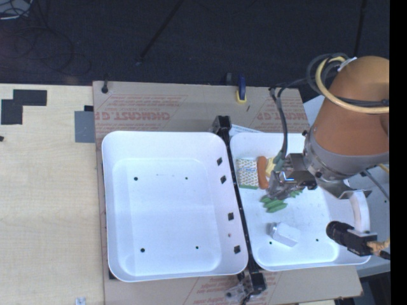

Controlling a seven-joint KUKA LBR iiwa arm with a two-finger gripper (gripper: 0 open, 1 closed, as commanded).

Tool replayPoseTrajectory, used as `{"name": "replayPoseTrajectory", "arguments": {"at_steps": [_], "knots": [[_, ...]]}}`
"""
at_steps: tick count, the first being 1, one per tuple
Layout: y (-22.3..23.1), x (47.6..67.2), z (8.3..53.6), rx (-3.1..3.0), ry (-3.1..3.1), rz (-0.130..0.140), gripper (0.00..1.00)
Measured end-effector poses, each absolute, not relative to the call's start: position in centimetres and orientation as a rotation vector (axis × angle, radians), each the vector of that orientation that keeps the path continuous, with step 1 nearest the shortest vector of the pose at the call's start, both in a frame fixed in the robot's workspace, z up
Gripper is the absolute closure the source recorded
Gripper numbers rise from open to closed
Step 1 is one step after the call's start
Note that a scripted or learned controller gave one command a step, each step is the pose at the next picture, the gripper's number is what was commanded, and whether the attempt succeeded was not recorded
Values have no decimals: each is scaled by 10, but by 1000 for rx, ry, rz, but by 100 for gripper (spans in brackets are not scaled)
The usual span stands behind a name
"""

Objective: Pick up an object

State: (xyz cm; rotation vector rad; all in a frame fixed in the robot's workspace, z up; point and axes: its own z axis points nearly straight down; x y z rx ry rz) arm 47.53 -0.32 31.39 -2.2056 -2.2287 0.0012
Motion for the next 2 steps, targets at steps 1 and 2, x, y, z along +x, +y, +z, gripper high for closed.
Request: {"name": "replayPoseTrajectory", "arguments": {"at_steps": [1,2], "knots": [[15,546,364,-2222,-2227,-5,100],[-54,473,337,-2226,-2209,10,100]]}}
